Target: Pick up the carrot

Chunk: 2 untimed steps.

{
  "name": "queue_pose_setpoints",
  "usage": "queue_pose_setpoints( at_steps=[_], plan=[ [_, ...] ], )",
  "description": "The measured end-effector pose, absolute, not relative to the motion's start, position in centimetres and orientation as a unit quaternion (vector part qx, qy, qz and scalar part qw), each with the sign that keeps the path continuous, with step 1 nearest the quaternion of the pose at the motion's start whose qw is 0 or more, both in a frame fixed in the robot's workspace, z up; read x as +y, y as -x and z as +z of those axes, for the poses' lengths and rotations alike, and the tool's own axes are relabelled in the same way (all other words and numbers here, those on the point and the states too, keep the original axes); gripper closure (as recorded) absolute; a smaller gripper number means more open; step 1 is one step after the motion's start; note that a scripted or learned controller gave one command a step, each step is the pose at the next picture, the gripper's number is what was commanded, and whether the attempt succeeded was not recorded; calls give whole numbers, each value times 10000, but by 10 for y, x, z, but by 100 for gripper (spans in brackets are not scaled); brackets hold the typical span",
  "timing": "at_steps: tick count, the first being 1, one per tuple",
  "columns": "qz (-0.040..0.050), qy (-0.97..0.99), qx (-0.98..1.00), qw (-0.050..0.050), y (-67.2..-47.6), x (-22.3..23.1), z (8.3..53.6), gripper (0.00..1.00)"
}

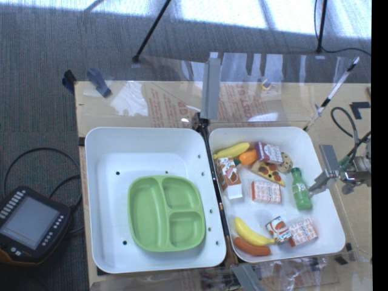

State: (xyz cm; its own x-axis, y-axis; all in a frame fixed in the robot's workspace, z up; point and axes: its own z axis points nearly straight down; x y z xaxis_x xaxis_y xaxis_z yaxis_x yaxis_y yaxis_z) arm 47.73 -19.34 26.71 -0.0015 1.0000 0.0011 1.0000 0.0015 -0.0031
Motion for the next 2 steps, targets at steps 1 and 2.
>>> queue_pose_setpoints(
  at_steps=[1, 2],
  plan=[
    [4, 6702, -7422, 15, -571, -210, 223, 0],
    [10, 6825, -7309, 26, -605, -165, 124, 0]
  ],
)
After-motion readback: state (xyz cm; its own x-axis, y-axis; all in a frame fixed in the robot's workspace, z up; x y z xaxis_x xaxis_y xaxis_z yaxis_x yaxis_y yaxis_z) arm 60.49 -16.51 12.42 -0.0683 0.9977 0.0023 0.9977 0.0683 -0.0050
